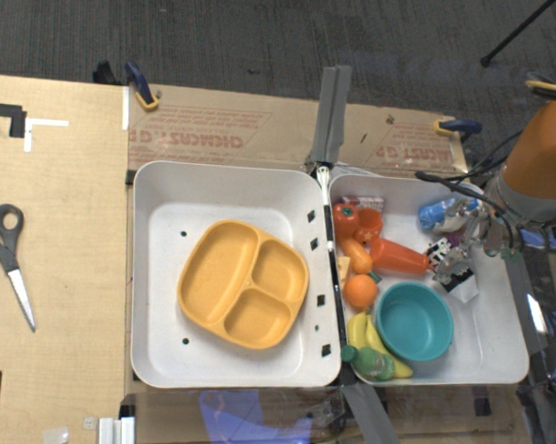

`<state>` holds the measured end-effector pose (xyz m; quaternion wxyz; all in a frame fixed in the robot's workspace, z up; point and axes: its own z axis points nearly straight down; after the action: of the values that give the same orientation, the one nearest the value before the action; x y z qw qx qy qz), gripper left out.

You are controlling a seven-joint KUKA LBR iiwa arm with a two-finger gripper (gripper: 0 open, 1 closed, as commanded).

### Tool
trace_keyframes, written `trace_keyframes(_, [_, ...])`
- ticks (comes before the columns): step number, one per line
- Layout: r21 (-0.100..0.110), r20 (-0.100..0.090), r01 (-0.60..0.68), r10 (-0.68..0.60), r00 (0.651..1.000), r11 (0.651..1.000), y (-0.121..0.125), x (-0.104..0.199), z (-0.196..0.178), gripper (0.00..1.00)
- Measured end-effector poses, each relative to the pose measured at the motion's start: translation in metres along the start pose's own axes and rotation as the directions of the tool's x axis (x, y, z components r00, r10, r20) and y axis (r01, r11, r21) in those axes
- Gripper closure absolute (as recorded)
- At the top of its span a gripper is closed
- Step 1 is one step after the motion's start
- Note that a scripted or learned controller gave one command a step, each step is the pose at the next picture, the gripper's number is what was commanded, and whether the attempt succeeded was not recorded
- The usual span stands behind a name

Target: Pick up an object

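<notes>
**Gripper low in the right bin, a crowd of toys to choose from**

From where I stand the arm comes in from three o'clock and its gripper point(452, 260) sits down inside the right bin point(505, 357), just past the upper right rim of the teal bowl point(415, 320); whether anything is caught there, or how the tool is set, I cannot tell, the tip being a dark tangle of cable and metal.

The pickable things lie mostly to the gripper's nine o'clock: an orange carrot-shaped piece point(398, 257) with its tip almost touching the gripper; a red tomato-like toy point(358, 218) at the bin's eleven o'clock; a round orange point(360, 291) beside the dividing wall; a banana point(375, 349) with a green piece point(371, 364) against it at seven o'clock; a small blue object point(432, 215) at the gripper's twelve o'clock.

The left bin point(152, 284) carries a yellow divided plate point(244, 284); scissors point(9, 256) lie on the bench at nine o'clock, well apart from all this.

To my eye the carrot piece is the sensible target, being nearest and slender; I would want the tool centred across its narrow width, not at the tapering tip where it may squirt out; descend clear of the bowl's rim, which could catch one side and tip the bowl; lift straight up before travelling.
</notes>
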<state>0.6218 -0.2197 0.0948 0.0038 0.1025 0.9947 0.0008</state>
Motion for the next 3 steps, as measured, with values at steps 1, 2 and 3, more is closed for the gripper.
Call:
trace_keyframes(1, [0.002,-0.015,0.027,-0.027,1.000,1.000,0.050,-0.002,0.004,0.00])
trace_keyframes(2, [0.002,-0.004,0.029,-0.029,1.000,1.000,0.051,-0.005,-0.007,1.00])
trace_keyframes(3, [0.002,0.002,0.030,-0.030,1.000,1.000,0.051,-0.007,-0.017,1.00])
